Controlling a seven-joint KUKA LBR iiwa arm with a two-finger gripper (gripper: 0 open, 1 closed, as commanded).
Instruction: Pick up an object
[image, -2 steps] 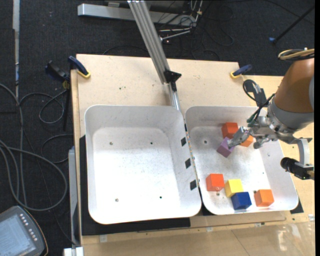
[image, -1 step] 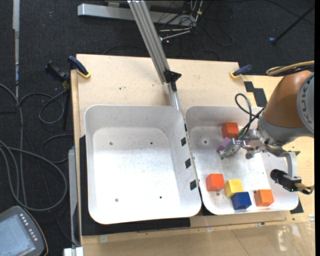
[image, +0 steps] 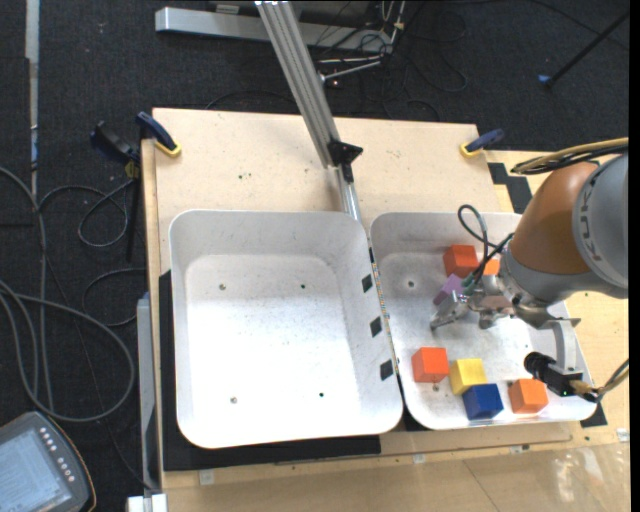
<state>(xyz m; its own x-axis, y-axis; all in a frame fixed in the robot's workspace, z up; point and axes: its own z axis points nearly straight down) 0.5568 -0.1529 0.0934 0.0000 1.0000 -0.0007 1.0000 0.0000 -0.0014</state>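
My gripper (image: 452, 308) hangs low over the middle of the right bin (image: 395, 262), with the arm reaching in from the right. A small purple block (image: 451, 289) lies right against the gripper's upper-left side; I cannot see whether it is being gripped. Just behind it sits an orange block (image: 460, 259). Along the bin's front lie another orange block (image: 430, 363), a yellow block (image: 466, 375), a blue block (image: 483, 401) and a third orange block (image: 528, 396).
The left bin (image: 200, 240) stands beside the right one, their walls touching. A slanted metal pole (image: 305, 85) runs from the top down to the bins' shared rear corner. Clamps hold the board's far corners.
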